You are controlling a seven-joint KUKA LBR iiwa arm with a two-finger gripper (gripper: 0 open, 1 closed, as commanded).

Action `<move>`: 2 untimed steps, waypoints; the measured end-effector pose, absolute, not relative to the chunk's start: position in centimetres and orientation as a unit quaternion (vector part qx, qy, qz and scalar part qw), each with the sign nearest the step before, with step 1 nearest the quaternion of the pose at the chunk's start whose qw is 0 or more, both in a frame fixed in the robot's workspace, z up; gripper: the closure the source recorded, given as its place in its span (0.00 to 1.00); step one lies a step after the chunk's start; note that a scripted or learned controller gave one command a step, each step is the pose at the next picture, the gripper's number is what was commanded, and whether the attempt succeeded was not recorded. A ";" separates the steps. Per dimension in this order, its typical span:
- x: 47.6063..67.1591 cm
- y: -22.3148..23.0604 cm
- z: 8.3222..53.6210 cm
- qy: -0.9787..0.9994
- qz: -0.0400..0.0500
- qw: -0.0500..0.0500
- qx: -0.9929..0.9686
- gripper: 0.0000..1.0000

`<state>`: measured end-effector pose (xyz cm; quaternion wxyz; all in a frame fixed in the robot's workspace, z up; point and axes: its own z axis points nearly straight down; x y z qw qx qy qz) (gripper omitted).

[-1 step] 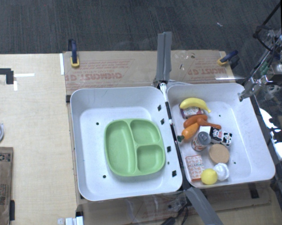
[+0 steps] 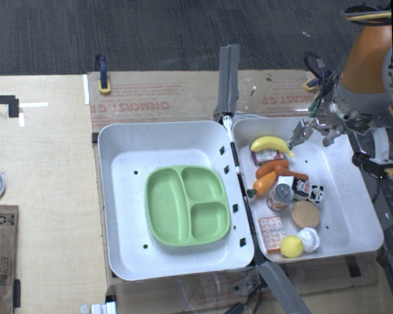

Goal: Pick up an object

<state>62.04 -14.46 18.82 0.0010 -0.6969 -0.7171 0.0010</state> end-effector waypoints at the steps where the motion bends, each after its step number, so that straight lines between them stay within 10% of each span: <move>1: 65.8 -12.9 9.7 -0.751 -0.002 -0.004 -0.661 0.00; 2: 65.1 -12.7 9.7 -0.804 -0.002 -0.005 -0.595 0.00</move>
